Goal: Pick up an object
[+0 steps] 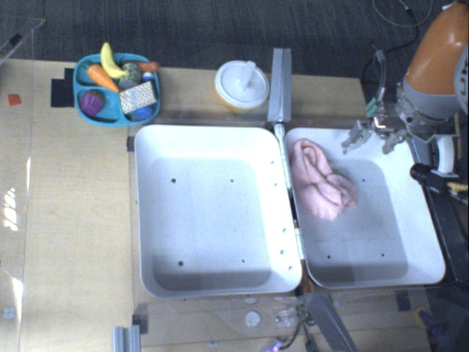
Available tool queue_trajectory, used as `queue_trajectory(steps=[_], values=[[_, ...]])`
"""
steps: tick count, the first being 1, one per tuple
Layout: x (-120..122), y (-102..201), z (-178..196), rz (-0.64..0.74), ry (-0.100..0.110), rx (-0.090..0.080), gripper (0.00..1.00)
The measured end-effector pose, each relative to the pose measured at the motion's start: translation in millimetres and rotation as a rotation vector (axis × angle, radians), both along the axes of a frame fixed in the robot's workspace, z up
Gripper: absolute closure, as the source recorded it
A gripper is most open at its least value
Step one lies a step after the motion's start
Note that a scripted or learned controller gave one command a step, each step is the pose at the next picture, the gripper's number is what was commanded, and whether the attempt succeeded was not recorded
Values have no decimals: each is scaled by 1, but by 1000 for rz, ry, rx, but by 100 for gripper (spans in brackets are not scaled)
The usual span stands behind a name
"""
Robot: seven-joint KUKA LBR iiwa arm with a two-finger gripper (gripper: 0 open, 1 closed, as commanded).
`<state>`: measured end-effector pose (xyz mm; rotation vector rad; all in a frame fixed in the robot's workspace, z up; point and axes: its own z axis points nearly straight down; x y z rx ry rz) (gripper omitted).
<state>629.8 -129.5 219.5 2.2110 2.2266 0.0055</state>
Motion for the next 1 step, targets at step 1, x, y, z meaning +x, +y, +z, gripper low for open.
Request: queue_trajectory(steps=[1], values=[[41,-33,-34,44,-1,-2,0]])
